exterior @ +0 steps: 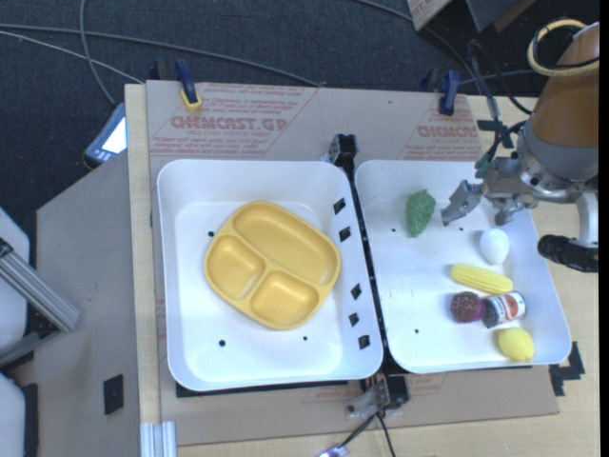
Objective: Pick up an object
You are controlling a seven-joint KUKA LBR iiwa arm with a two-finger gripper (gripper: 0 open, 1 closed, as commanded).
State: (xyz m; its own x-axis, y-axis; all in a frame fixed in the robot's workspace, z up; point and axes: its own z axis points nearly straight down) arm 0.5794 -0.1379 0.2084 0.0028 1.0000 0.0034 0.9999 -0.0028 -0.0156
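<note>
Right bin (419, 350), near rim outward: yellow lemon (516, 344) at 5 o'clock in the bin, closest to the front edge. Just beyond it a small red-labelled can (504, 308) lying on its side, touching a dark purple round fruit (465, 307) at its 9 o'clock. Corn cob (481, 278) lies crosswise just above those two. White egg (493, 246) next, apart from the corn. Green leafy vegetable (419, 212) sits alone at the bin's 11 o'clock, well apart from the rest.

End effector (482, 204) hangs over the far part of the right bin, between the green vegetable and the egg; two fingers look spread, nothing between them. Egg lies at its 5 o'clock, near; vegetable at its 9 o'clock.

Left bin (181, 341): one yellow divided plate (273, 265), three compartments, set at centre, tilted diagonally.

Far bench (238, 122): blue clamps (188, 86) at 12 o'clock edge, cables beyond.
</note>
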